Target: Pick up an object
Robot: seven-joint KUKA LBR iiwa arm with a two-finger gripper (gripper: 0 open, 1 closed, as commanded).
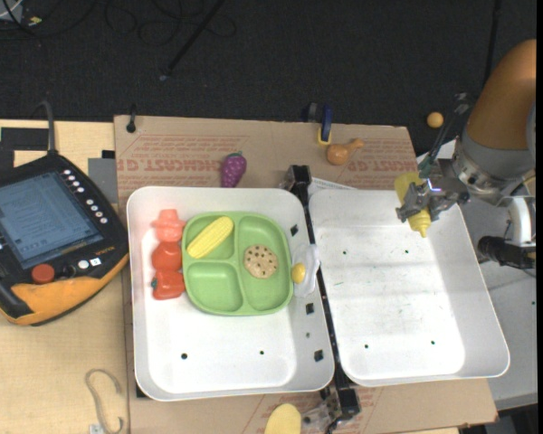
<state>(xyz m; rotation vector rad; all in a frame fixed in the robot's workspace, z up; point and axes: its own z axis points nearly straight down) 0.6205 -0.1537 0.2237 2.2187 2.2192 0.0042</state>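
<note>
End effector (420,204) hangs over the far edge of the right bin (407,333), yellow thing (422,225) right at it, can't tell if it's gripping or apart; green plate (219,295) sits in left bin (217,369)

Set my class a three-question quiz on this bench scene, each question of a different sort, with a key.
1. True or false: the cookie lies on the green plate.
2. Which thing lies outside both the left bin and the right bin? A) red toy B) purple grapes C) cookie
3. Fill the gap: the yellow corn lies in the plate's ____ compartment, as the camera sees it.
Key: 1 true; 2 B; 3 left.
</note>
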